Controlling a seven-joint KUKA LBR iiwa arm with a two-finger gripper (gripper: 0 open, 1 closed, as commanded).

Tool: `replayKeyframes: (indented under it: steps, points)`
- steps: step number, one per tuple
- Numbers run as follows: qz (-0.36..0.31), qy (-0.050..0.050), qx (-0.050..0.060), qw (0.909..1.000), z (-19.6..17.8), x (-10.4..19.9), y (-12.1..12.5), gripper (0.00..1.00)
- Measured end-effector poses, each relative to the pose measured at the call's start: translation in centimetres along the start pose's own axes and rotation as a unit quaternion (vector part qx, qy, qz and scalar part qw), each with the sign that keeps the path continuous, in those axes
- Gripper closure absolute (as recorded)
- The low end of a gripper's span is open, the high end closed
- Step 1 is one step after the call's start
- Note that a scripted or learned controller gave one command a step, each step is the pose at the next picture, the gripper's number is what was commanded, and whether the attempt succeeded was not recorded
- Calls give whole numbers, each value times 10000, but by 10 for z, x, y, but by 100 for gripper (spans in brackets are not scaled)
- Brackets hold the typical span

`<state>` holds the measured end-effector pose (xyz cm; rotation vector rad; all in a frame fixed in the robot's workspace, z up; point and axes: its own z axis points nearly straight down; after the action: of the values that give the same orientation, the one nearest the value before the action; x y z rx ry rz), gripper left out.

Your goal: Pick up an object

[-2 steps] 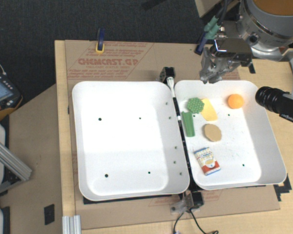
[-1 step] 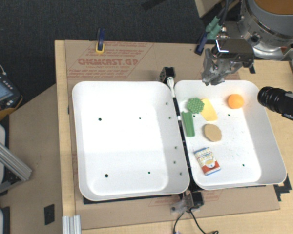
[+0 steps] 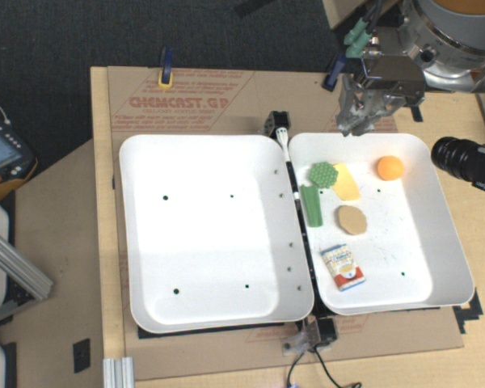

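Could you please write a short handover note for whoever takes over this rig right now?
Gripper: above the far rim of the right bin, nothing visible between its fingers.
Objects, all lying in the right bin: orange ball, green brush, yellow piece, tan disc, small carton.
Done: nothing picked yet.
Left: descend, grasp one object, lift it.

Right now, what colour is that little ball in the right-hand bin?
Orange. The ball shows plainly in the camera view, near the bin's far right corner.
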<state>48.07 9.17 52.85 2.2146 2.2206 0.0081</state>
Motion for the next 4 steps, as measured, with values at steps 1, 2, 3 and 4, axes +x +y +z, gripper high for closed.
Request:
replayKeyframes:
  steps: [1,2,3,4]
  points:
    - [-5,1,-15,10000,-10,1,1,100]
    - [-10,3,-32,10000,-21,1,1,100]
    - [-14,3,-49,10000,-31,2,2,100]
    - [-20,4,-65,10000,-41,2,3,100]
